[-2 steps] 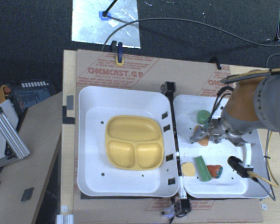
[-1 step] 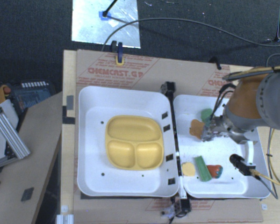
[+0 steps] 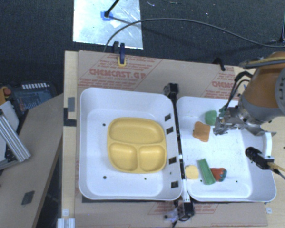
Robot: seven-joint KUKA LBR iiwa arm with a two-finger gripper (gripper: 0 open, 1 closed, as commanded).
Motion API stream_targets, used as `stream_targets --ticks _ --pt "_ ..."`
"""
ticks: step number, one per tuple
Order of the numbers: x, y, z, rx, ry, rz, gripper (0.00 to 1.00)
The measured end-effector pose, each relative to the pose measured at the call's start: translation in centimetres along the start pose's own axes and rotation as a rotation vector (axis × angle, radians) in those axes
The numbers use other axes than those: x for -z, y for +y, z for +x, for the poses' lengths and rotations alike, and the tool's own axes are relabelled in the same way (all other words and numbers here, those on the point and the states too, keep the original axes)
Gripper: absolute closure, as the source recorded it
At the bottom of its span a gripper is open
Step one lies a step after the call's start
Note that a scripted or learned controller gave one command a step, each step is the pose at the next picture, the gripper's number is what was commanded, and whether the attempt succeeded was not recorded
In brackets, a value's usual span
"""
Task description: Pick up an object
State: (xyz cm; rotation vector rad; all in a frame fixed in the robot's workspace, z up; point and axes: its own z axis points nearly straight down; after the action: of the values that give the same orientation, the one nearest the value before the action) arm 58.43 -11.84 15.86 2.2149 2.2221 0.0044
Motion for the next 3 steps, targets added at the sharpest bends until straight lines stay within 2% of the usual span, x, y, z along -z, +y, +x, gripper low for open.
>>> stream_targets --ticks 2,3 --pt "10.7 -0.3 0.7 0.001 0.000 -0.002 1.00" --pt "9.3 0.0 6.0 0.004 0.001 0.003 1.00"
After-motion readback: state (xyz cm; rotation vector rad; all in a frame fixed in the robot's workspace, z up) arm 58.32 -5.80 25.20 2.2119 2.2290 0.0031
